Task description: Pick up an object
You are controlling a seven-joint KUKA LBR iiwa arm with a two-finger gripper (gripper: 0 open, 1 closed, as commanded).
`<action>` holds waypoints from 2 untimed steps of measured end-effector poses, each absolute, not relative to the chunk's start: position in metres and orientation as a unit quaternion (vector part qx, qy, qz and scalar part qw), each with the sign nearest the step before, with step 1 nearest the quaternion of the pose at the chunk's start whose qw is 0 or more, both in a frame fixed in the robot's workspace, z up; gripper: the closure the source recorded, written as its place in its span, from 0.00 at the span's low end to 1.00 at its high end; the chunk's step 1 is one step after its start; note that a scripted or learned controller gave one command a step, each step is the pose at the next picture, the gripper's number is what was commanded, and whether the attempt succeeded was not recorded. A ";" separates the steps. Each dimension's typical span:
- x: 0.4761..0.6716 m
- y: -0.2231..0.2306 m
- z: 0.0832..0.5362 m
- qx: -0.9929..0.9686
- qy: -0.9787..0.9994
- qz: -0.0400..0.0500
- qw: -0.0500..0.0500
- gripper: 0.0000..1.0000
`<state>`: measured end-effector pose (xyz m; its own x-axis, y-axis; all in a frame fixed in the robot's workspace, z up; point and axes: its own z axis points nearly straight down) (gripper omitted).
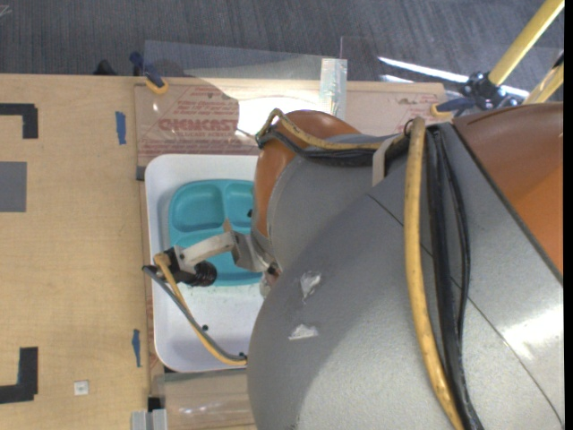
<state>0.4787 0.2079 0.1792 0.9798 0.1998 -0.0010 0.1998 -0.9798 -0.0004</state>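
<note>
**Arm covers most of the bench; teal tray in the left bin**

Camera view: One white bin point(224, 316) can be counted, at the left of the picture. Its left rim, far rim and part of its floor are bare. In it lies one teal tray point(201, 211), the only loose object to be seen, set toward the far half of the bin. Two compartments of the tray can be made out at its far end, with a ridge between them. Its near edge and right side are covered.

The grey arm point(376, 294), with its orange band point(279, 164), hides the bin's right side and everything on the bench point(72, 240) beyond it. The gripper point(243, 251) hangs over the tray's right part, tucked under the wrist. Whether it is apart, together or clamped on anything cannot be told.
</note>
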 end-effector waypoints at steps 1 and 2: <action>0.479 0.225 0.186 -0.995 -0.102 0.000 0.000 1.00; 0.479 0.226 0.259 -0.954 -0.301 0.000 0.001 1.00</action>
